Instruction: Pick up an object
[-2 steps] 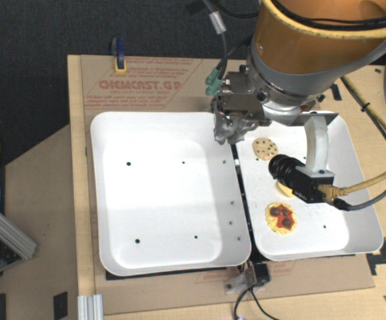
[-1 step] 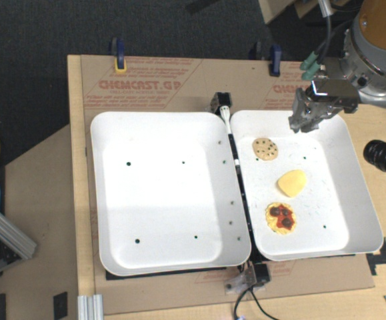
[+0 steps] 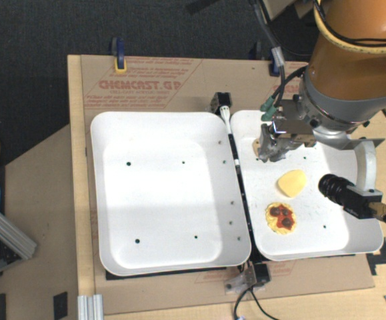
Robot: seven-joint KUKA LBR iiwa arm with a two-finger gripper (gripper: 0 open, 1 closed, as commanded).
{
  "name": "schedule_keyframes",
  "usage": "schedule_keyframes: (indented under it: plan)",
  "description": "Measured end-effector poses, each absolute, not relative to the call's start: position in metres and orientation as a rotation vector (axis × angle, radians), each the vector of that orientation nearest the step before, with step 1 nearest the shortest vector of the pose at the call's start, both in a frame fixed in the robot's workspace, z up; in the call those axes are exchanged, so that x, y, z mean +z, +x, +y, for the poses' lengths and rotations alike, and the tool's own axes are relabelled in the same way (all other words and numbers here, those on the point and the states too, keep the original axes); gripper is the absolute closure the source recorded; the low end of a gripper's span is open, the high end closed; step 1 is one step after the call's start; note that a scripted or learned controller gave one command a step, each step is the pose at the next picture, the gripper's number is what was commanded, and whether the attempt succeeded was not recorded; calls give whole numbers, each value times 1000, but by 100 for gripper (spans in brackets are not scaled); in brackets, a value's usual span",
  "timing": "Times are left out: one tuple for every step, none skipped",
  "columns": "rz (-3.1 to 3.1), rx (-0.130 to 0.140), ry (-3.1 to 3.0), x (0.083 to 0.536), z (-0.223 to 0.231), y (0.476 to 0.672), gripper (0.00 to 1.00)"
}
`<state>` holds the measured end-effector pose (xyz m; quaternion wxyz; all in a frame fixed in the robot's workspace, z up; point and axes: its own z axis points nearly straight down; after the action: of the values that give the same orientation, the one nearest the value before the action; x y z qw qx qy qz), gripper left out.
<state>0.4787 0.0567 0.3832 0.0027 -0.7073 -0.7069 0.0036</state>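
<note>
One claw (image 3: 271, 153) low over right bin (image 3: 316, 244)

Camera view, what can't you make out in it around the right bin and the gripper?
1. Far right corner of the right bin: hidden under the arm, camera view.
2. Bin floor beneath the gripper: covered by it; anything lying there is unknown.
3. Round piece with red topping: too small to identify.
4. Yellow lump: blurred, kind unclear.

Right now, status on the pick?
Gripper over right bin, far end. Yellow lump and red-topped disc lie in that bin, nearer the camera, untouched. Nothing between gripper and lump.
</note>
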Motion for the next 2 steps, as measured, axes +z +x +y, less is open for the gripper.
schedule_keyframes:
  plan:
    - [-2213,11,-2223,326,31,479,100]
    - [-2238,-31,-2221,502,96,498,100]
